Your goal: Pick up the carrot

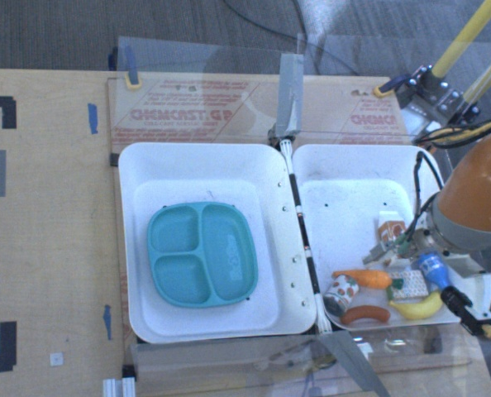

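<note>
The left bin (197,162) holds a teal divided plate (202,254), lying flat toward the bin's near-left part, with three compartments showing. Right of that plate, past the ridge where the two bins meet, sits the right bin (345,176), and its far half is bare white floor.

All the small things crowd the near part of the right bin. Farthest from the plate's side inward, near the bin's near-left corner, stands a small patterned cup (341,290). Just beyond it lies a red sausage (366,313) along the near wall. The carrot (366,278) lies on its side just above the sausage, orange, its thin end pointing back toward the plate. Right of the carrot is a small green-and-white block (410,285), and below that a yellow banana (418,307). A small white-and-red carton (390,229) stands farther back.

The gripper (397,252) hangs just right of and above the carrot's thick end, beneath the grey arm (477,197) with its orange band; whether its fingers are spread or closed cannot be told, and the carrot is not seen between them. A blue piece (434,269) sits by the wrist
</note>
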### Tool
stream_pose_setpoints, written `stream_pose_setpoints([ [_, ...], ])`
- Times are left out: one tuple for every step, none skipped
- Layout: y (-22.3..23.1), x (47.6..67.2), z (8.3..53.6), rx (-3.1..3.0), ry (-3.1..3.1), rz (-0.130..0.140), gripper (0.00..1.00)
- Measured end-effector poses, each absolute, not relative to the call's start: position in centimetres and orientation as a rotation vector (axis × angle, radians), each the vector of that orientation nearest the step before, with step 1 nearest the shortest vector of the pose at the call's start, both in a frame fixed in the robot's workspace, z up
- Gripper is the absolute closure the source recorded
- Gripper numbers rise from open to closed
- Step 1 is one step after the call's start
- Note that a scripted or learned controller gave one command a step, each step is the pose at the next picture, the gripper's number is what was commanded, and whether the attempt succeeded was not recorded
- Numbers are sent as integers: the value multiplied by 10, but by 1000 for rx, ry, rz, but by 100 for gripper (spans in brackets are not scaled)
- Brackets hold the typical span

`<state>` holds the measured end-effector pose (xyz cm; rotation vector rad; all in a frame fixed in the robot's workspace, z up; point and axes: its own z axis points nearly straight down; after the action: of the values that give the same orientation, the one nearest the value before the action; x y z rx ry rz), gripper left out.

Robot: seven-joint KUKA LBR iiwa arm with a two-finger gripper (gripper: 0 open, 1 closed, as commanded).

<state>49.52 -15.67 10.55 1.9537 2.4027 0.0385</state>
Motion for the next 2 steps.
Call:
stream_pose_setpoints([
  [-154, 492, 105, 1815, 2499, 18, 0],
  [-147, 493, 105, 1391, 2749, -1, 0],
])
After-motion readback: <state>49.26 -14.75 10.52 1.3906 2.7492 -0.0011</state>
